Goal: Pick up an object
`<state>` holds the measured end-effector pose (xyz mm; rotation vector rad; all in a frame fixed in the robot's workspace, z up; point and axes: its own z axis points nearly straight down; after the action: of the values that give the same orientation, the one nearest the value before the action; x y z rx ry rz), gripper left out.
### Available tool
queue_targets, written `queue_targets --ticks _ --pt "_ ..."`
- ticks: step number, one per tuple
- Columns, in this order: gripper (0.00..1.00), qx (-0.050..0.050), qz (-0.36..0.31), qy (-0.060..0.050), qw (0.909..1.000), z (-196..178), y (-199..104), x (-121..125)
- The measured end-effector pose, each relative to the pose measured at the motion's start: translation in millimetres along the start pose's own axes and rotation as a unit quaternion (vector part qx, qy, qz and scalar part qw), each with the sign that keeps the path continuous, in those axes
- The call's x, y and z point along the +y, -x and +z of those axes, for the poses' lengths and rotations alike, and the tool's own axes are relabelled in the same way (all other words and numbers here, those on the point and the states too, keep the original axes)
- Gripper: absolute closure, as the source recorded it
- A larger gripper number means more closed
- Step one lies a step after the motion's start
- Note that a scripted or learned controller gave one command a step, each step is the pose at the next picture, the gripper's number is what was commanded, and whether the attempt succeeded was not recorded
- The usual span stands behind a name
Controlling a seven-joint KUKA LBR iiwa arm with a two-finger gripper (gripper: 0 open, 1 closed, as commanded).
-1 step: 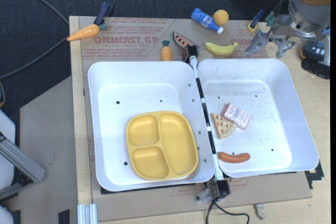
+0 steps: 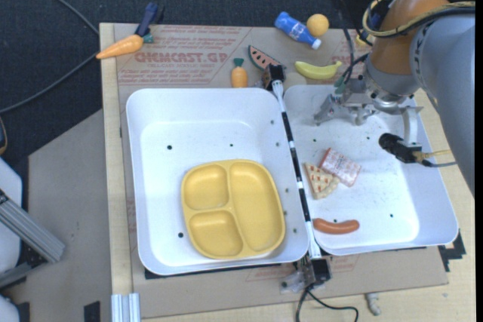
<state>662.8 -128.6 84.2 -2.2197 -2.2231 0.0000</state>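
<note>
The right bin (image 2: 434, 215) holds three small things: a toy pizza slice (image 2: 320, 181), a pink and white wrapped packet (image 2: 341, 166) touching it on its right, and a red sausage (image 2: 336, 225) near the front wall. My gripper (image 2: 342, 111) hangs over the far left part of this bin, well behind the packet. Its fingers (image 2: 324, 113) are spread open and nothing is between them. The grey arm with its orange band (image 2: 404, 30) comes in from the upper right.
A yellow divided plate (image 2: 232, 207) lies in the left bin (image 2: 151, 124). Behind the bins, on the cardboard, lie a banana (image 2: 317, 70), a watermelon slice (image 2: 260, 56), a blue bottle (image 2: 294, 28), an orange ball (image 2: 318, 24), a small orange toy (image 2: 239, 76) and a carrot (image 2: 121, 47).
</note>
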Motion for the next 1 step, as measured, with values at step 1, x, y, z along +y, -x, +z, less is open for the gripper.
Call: queue_targets --ticks 1 --pt "0.00 0.000 0.001 -0.001 1.0000 -0.2 -24.9 -59.8"
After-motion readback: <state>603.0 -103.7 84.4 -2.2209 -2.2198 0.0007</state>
